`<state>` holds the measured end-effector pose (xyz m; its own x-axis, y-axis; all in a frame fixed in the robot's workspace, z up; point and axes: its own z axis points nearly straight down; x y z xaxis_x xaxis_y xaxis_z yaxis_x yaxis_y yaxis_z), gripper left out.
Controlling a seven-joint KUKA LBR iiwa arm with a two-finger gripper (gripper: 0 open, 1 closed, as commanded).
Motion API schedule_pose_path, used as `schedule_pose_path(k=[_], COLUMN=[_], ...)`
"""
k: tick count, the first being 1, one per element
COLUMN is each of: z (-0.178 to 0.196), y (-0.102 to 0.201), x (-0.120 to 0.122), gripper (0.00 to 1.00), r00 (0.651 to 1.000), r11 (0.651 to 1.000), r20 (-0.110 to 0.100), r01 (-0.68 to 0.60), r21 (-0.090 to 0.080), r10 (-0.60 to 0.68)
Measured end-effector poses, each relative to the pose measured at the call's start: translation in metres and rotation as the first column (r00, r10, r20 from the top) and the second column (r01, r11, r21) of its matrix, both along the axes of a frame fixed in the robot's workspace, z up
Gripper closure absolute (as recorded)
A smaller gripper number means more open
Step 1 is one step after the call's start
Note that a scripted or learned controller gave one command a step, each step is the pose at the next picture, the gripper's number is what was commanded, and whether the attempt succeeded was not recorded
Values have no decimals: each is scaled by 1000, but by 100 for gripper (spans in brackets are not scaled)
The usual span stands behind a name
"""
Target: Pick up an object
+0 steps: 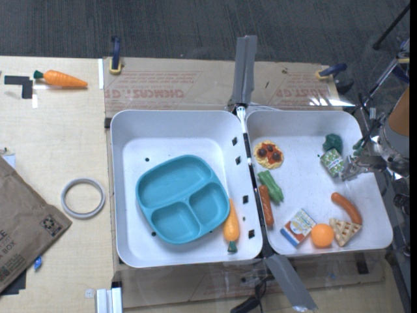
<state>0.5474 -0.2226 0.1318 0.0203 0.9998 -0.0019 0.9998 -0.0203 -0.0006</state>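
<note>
Camera view. Gripper [357, 165] low at the right bin's [306, 130] far-right wall, beside a green-and-white packet [333, 162] that lies just left of it; fingers blurred, spread cannot be told, nothing seen between them.

Packet is the likely target: looks light, crinkly, soft, probably slippery; best taken across its short width.

Close by: dark green lump [333, 141] just above, sausage [346, 207] below. Wall crowds the right side; open floor lies left, toward the pizza toy [269, 154].

Left bin [169, 124] holds a blue tray [182, 198] and a carrot [231, 223].
</note>
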Motion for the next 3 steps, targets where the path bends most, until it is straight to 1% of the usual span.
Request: schedule_pose_path(k=[1, 2, 3], z=[0, -41, -32], y=[2, 11, 10], x=[0, -48, -48], gripper=[0, 0, 100], r00=[1000, 988, 988], r11=[1000, 988, 988], r20=[-1, -1, -1], r01=[-2, -155, -153], r21=[3, 3, 3], r10=[2, 155, 153])
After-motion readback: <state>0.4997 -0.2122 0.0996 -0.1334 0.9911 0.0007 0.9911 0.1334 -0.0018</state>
